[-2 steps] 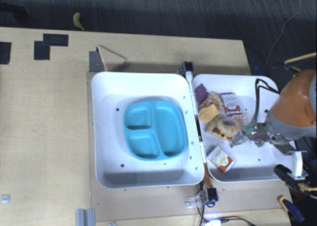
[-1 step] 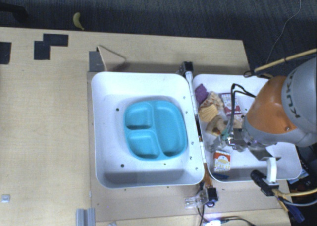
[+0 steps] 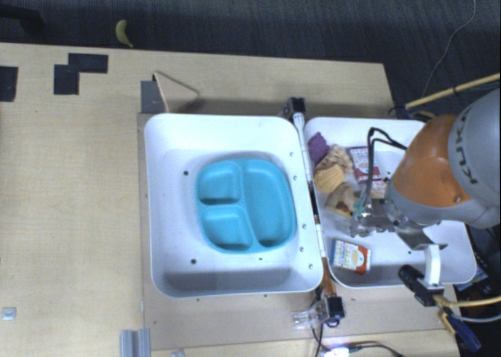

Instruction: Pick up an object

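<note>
Camera view had the tool (image 3: 362,221) over crinkly snack packets (image 3: 335,177); couldn't tell its state. I'd drop straight onto one.

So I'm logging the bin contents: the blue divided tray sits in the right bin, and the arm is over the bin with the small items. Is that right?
Not quite. The blue divided tray sits in the left bin, not the right one. The rest holds: the arm is over the right bin, which holds the small items, such as a purple piece and a small carton. The camera view shows this.
</note>
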`<state>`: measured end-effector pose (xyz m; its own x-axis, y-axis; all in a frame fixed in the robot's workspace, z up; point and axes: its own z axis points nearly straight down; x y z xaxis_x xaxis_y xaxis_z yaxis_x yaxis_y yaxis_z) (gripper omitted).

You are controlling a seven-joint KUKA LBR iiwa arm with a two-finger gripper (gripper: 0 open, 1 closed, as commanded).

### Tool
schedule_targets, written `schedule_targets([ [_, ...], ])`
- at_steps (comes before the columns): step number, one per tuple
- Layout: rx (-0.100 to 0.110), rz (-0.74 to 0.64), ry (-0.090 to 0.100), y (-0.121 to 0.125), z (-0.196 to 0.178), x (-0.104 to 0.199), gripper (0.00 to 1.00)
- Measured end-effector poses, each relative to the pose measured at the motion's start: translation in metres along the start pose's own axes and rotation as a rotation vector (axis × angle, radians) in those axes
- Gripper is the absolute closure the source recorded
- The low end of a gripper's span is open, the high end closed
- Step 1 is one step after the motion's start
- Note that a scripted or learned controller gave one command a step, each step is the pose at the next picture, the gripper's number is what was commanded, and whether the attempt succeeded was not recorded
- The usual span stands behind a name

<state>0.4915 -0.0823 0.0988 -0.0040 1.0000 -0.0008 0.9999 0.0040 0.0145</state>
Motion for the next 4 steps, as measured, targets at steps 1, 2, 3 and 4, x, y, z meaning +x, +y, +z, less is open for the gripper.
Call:
schedule_targets([
  [1, 0.000, 0.000, 0.000, 0.000, 0.000, 0.000, 0.00],
  [2, -0.003, -0.002, 0.001, 0.001, -0.011, 0.001, 1.00],
  [3, -0.002, -0.003, 0.001, 0.001, -0.010, 0.001, 0.00],
  [4, -0.005, -0.005, 0.002, 0.003, -0.021, 0.002, 1.00],
])
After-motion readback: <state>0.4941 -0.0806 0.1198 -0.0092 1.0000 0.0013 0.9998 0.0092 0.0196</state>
